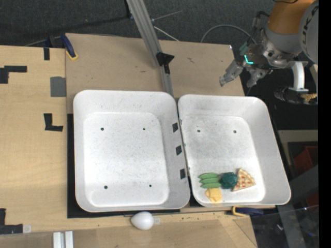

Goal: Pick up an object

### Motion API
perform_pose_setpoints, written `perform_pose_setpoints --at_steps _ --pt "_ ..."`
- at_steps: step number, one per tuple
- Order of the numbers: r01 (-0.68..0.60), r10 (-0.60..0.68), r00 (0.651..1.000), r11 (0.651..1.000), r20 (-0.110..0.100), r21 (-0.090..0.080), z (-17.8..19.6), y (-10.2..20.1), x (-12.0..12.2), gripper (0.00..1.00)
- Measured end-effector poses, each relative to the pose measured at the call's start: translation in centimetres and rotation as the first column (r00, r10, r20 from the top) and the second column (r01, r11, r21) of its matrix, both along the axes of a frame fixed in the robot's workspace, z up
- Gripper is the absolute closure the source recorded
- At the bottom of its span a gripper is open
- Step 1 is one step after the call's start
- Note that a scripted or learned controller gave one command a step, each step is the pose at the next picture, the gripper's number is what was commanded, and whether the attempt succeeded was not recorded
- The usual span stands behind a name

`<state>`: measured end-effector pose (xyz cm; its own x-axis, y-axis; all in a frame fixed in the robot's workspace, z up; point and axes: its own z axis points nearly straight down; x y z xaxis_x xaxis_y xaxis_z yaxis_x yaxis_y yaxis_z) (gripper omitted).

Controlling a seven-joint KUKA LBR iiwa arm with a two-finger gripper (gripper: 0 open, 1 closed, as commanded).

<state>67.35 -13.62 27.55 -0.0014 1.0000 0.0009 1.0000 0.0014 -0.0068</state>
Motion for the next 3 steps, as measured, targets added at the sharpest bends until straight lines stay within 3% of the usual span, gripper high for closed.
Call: perform_pose_setpoints --at_steps 1,3 --pt "-0.001 0.001 1.0 1.0 0.005 -0.002 0.4 0.0 0.1 0.0" --pt "-0.001 0.001 1.0 1.0 0.001 -0.002 -10.7 1.1 0.6 0.0"
